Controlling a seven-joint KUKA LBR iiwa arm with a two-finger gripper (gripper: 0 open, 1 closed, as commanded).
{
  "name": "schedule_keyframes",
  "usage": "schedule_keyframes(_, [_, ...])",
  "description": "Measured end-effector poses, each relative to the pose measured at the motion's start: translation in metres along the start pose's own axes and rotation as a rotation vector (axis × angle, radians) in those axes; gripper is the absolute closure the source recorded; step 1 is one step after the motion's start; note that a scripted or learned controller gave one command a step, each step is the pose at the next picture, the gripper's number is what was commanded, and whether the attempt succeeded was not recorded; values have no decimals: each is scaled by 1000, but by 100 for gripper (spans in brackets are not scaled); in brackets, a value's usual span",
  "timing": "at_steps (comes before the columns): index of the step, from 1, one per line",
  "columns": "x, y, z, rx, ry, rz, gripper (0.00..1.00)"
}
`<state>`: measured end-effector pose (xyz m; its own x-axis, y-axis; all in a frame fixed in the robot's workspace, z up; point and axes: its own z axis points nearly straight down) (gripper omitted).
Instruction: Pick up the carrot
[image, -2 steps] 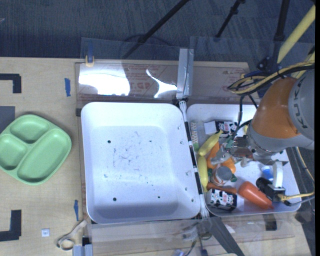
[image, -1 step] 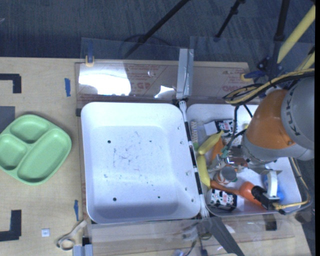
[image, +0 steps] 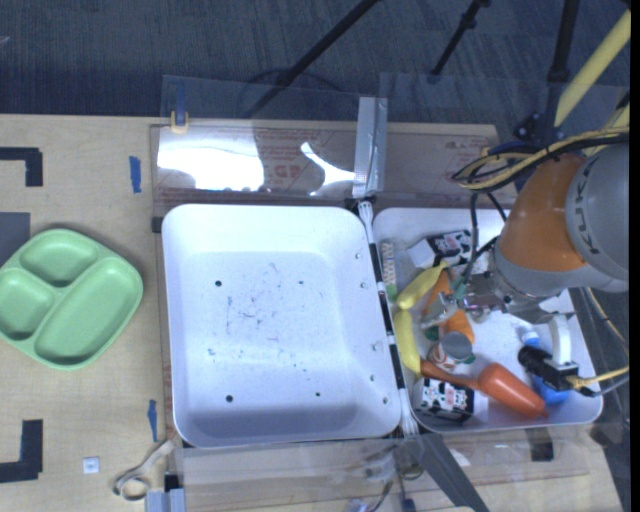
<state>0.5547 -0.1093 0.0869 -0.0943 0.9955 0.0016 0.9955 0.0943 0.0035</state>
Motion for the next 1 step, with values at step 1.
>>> schedule_keyframes(1, [-2, 1, -10, -4, -4, 3, 100])
